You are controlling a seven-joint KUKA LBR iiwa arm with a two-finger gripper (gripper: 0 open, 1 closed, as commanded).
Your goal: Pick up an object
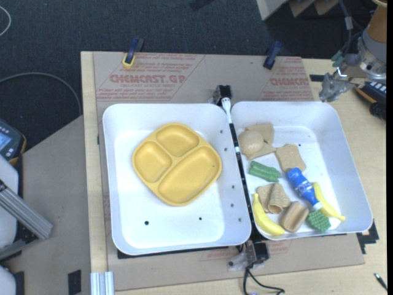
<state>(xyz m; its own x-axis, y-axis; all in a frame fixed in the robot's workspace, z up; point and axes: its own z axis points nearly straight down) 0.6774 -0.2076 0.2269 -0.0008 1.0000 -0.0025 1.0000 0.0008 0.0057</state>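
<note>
No single target is named, so we take any of the small items in the right bin as candidates. They sit bunched toward that bin's near-left part, some touching, probably just dumped in loose.

Blue bottle: lies on its side at a slant, white cap end toward the near edge, roughly mid-bin. Looks smooth and rounded, so we'd guess it could roll under a pinch.

Green pickle-like piece: lies flat just left of the bottle, bumpy surface.

Two tan bread-like pieces: one at the far left of the pile, one just beyond the bottle.

Banana: curves along the near-left corner, partly under a waffle-textured cone and a tan roll. A second yellow strip lies right of the bottle, beside a green knobby piece.

The right part of this bin is bare white, so the pile is tight. Our judgement: the bottle or the pickle-like piece is easiest to reach, the banana worst since it's pinned.

Left bin holds a yellow divided plate, three compartments, lying flat and rotated.

Gripper hangs at the upper right, over the bench beyond the right bin's far-right corner, well apart from the items. It holds nothing we can make out; how far it is spread we cannot tell, too small and blurred. Pick not yet begun, in our view.
</note>
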